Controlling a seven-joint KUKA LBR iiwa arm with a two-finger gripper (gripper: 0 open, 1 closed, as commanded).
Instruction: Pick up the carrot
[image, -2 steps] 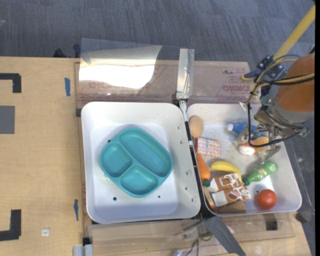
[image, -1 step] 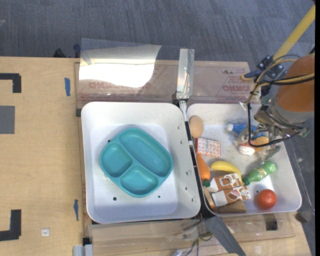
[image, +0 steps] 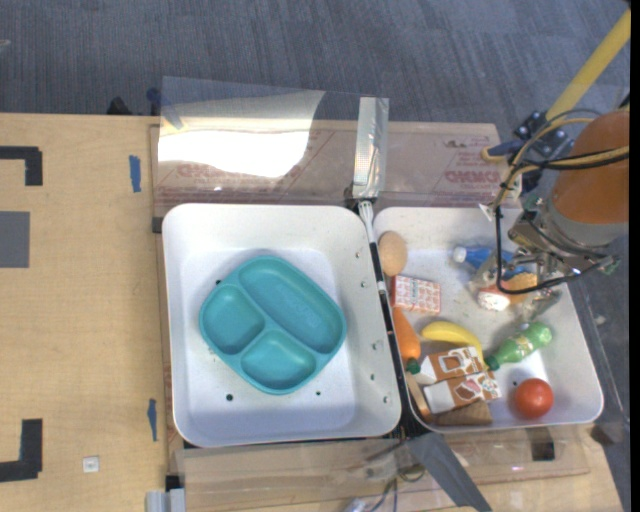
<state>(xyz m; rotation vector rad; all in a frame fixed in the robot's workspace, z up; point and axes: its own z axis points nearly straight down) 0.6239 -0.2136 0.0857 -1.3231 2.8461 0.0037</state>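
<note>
- the carrot (image: 406, 335) lies just left of the banana (image: 450, 333).
- the gripper (image: 520, 283) hangs right of the banana; finger state cannot be told.

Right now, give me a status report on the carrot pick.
Gripper over right bin's far side, fingers unclear. Carrot lying against bin's left wall, ungrasped. Banana and small carton close beside it.
</note>
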